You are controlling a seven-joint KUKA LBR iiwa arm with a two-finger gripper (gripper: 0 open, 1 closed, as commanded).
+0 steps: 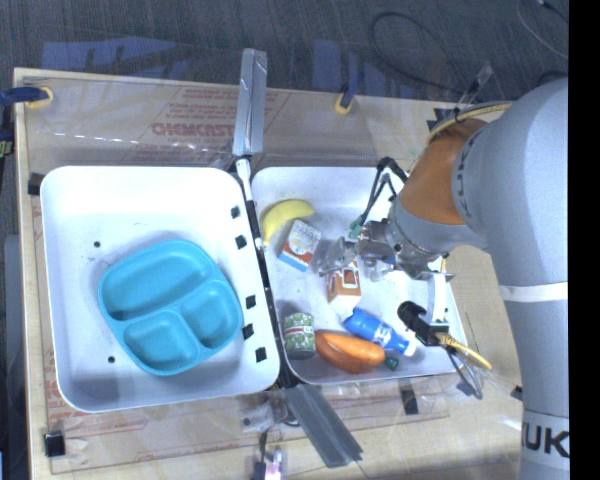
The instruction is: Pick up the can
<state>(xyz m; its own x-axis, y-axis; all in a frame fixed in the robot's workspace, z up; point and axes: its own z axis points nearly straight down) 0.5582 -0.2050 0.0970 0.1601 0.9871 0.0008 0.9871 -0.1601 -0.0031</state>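
While the grey arm reaches in from 3 o'clock, these are the particulars:

Arm: grey with an orange band (435, 183), bent over the right bin (320, 183).
Hand: the hand (342, 258) sits low near the middle of the right bin, over a small orange-and-white carton (344, 284); whether it is spread or closed cannot be told, and nothing is seen clamped in it.
Can: the can (299, 334), green-labelled and upright, stands at the right bin's 7 o'clock corner, near the wall shared with the left bin, apart from the hand.
Neighbours: a carrot (349, 351) lies just beside the can at its 3 o'clock; a blue bottle (377, 330) lies just past the carrot.
Upper bin: a banana (283, 214) rests at 11 o'clock, a white carton (300, 244) just below it.
Left bin: the left bin (80, 198) holds a blue divided plate (170, 306).
Bench: both bins sit side by side on the bench (130, 108).
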